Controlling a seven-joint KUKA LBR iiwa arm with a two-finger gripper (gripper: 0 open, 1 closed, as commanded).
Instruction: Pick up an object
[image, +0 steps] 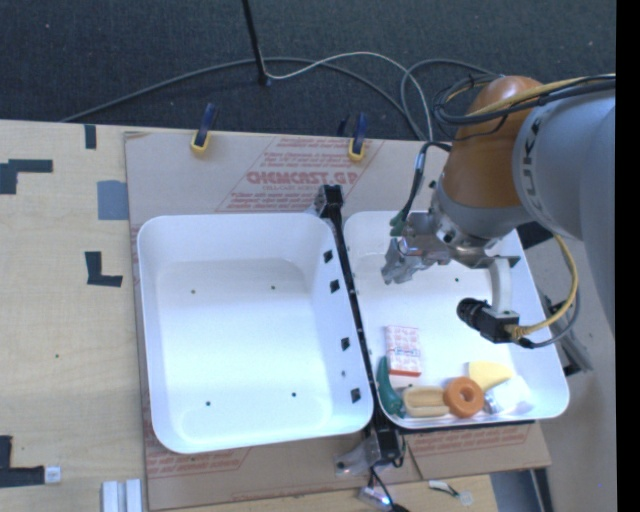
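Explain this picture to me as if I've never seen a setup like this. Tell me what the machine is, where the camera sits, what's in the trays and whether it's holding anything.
One camera looks down at a slant on a bench with two shallow white bins. The big grey and orange shape at right is a robot arm; its gripper, a two-finger claw, hangs over the upper part of the right bin. Nothing can be seen between its fingers, so it does not appear to hold anything.

The objects lie at the near end of the right bin: a small red-and-white packet, a tan bread-like piece, an orange ring, a yellow wedge and a green item against the divider. The left bin is beside it.
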